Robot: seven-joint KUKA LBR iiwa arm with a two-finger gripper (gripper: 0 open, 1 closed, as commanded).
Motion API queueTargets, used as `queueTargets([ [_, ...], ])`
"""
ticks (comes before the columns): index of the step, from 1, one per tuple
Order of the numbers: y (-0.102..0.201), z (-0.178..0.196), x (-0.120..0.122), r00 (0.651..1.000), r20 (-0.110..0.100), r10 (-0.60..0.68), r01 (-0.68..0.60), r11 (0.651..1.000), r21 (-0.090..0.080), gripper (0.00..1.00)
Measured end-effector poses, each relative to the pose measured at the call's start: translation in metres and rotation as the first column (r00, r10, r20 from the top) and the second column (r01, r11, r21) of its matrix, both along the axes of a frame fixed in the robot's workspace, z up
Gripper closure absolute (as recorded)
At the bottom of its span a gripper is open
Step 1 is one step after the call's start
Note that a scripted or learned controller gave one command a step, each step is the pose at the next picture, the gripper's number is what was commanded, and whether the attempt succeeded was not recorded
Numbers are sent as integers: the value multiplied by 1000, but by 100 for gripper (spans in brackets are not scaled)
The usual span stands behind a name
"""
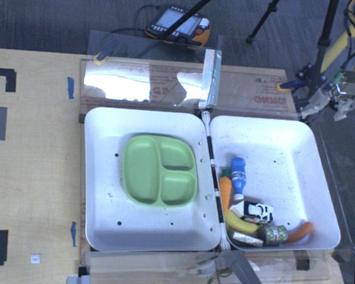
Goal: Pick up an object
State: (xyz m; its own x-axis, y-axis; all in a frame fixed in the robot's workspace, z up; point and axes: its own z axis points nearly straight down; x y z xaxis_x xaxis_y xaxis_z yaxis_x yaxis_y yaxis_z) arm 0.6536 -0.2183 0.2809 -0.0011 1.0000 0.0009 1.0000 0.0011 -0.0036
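My jaws [328, 100] hang past the right bin's [284, 141] far corner; I cannot tell how wide they stand. The pickings huddle in that bin's near left corner: blue bottle [238, 174], carrot [225, 191], banana [240, 222], small can [274, 234]. I'd take the bottle: rigid, rounded, least crowded. The left bin [102, 223] holds a smooth green divided plate [160, 170].

The robot's grey metal two-finger gripper [327, 102] hangs at the far upper right, up off to the side and pointing down and leftward. Above it the wrist runs up out of the top edge, cables trailing alongside, too cluttered to make out more.
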Motion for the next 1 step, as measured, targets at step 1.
queueTargets([
  [1, 59, -132, 13, 993, 1, 119, -119, 993, 1, 0],
])
